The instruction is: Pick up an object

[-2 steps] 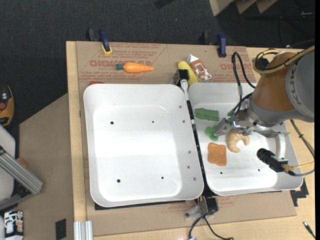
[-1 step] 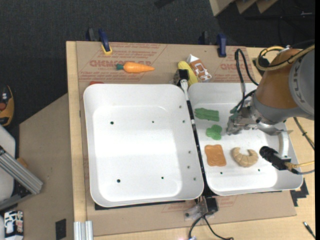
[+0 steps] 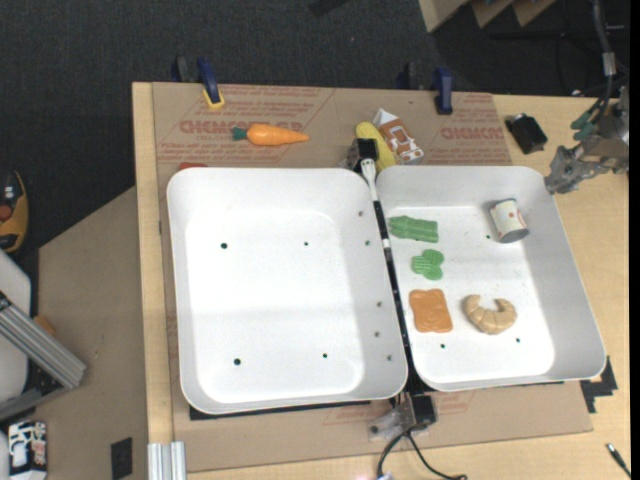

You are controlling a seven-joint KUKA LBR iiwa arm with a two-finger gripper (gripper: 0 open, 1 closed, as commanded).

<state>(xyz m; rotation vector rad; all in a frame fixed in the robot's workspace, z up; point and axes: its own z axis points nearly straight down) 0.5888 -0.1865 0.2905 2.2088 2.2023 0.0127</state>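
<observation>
croissant (image 3: 489,314) and orange cracker (image 3: 431,310) are lying nearest in the right bin (image 3: 575,298), two green pieces (image 3: 413,230) and one can (image 3: 507,220) farther; gripper (image 3: 572,165) is hovering at its far-right edge, the finger state impossible to tell.

A robotics lab: clamped cardboard bench (image 3: 330,118), white bins (image 3: 200,298), cabling (image 3: 420,453).

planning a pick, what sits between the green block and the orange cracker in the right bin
In the camera view, a small green clover-shaped piece lies between the green block and the orange cracker.
</observation>
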